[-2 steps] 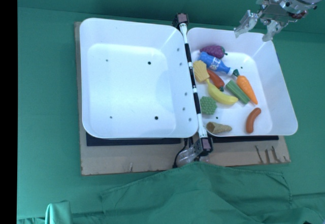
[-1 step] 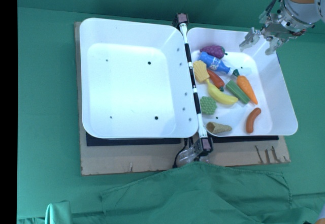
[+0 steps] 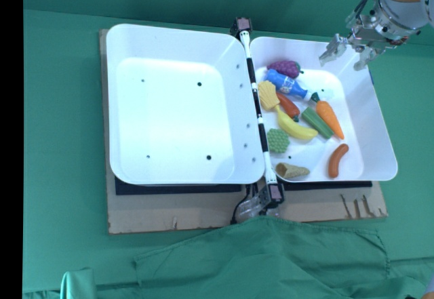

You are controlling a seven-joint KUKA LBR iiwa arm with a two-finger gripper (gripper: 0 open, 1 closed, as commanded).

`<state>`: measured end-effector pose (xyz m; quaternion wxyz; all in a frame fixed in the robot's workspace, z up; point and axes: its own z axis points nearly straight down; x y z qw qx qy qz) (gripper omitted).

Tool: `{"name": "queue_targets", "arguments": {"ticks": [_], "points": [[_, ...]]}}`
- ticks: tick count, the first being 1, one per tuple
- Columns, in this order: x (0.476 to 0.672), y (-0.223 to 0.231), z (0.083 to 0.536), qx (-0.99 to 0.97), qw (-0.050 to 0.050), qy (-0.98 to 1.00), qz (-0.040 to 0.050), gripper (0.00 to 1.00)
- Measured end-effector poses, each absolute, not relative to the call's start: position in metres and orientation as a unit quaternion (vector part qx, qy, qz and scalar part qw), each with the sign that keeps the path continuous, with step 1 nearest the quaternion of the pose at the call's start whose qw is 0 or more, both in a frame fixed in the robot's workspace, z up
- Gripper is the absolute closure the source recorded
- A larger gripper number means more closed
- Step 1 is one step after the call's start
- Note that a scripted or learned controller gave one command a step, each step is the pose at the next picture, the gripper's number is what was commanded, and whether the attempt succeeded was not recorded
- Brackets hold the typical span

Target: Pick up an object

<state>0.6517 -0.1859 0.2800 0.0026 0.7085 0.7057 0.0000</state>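
Note:
The right bin (image 3: 369,128) holds several toy foods: purple grapes (image 3: 285,68), a blue bottle (image 3: 287,84), a yellow corn piece (image 3: 268,95), a red chili (image 3: 287,106), a banana (image 3: 296,128), an orange carrot (image 3: 330,118), a green vegetable (image 3: 316,123), a green textured piece (image 3: 278,140), a sausage (image 3: 337,160) and a tan cone (image 3: 292,170). My gripper (image 3: 346,53) hangs above the bin's far right corner, open, with nothing between its fingers. It is high and to the right of the grapes.
The left bin (image 3: 176,104) lies beside the right one, with a black-and-white divider (image 3: 254,97) between them. Both rest on cardboard (image 3: 169,216). Green cloth (image 3: 271,257) bunches up at the front.

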Motion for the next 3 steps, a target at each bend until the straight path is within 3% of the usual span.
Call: {"name": "queue_targets", "arguments": {"ticks": [1,2,3], "points": [[0.643,-0.187,0.181,0.709,0.001,0.706,-0.0003,0.00],[0.636,-0.187,0.185,0.708,0.007,0.706,0.0028,0.00],[0.639,-0.189,0.200,0.709,0.011,0.705,0.0053,1.00]]}}
